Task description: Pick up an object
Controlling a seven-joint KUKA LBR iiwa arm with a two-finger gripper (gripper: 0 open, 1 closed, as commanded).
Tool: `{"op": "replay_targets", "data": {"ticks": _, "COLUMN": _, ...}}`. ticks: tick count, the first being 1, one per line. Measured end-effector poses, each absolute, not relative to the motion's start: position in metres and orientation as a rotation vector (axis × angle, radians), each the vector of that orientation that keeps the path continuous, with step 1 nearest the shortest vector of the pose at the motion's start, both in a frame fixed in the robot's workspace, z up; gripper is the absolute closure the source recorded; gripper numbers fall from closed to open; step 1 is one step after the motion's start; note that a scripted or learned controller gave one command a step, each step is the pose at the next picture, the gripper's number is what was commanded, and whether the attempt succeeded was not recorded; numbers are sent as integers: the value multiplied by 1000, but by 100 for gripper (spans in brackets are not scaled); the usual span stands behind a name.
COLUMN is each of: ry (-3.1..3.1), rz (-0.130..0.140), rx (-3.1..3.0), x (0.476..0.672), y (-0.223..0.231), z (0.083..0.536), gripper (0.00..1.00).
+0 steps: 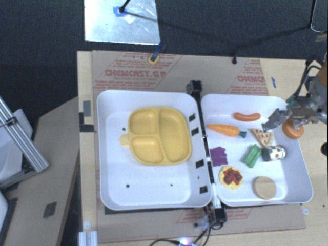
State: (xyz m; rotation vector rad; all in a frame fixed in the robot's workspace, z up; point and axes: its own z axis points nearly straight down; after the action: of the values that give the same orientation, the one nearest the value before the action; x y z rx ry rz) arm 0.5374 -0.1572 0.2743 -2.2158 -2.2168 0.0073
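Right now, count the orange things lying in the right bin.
2. The hot dog lies near the far wall; the carrot lies just nearer, beside the divider. The pincer may hide something at the right edge.

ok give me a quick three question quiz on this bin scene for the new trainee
1. True or false: the yellow three-compartment plastic tray lies in the left white bin.
2. Which toy lies nearest the camera view's bottom edge in the right white bin: A the orange toy carrot, B the tan round cookie, C the red toy sausage?
3. What colour is the small flat piece beside the divider?

Key: 1 true; 2 B; 3 purple.
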Motion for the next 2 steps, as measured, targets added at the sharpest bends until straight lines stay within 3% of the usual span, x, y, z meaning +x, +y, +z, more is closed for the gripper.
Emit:
{"op": "replay_targets", "data": {"ticks": 1, "ry": -2226, "rz": -1, "rx": -2219, "x": 539, "y": -157, "z": 279, "gripper": 0}}
{"op": "replay_targets", "data": {"ticks": 2, "ry": -2220, "rz": 3, "rx": -2219, "x": 538, "y": -167, "z": 226, "gripper": 0}}
